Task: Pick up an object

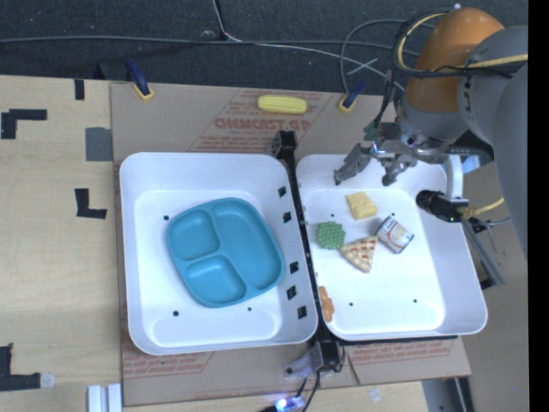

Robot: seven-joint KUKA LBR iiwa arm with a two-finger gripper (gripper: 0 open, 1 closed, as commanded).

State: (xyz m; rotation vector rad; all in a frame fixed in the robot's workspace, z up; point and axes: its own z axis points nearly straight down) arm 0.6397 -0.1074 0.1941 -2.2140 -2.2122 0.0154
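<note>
**Toy food in the right bin, fingers spread above it**

Toy food pieces sit loose in the right bin (429, 307), none of them lifted. I count a yellow cheese block (361, 205) nearest the far wall, a green broccoli piece (330, 234) just beside the bin's left wall, a pizza slice (360, 253) touching or almost touching the broccoli's right side, and a small can (395, 234) lying tilted just right of the slice. A thin orange piece (325, 303) lies against the left wall, nearer the front.

From my seat, the gripper (371, 167) hangs over the far edge of the right bin, just beyond the cheese block, with its two fingers (347, 170) splayed apart and nothing between them.

I see a blue divided plate (225, 251) lying in the left bin (146, 316). On the counter (51, 256) behind the bins rests a yellow banana-like piece (281, 105), well apart from the rest.
</note>
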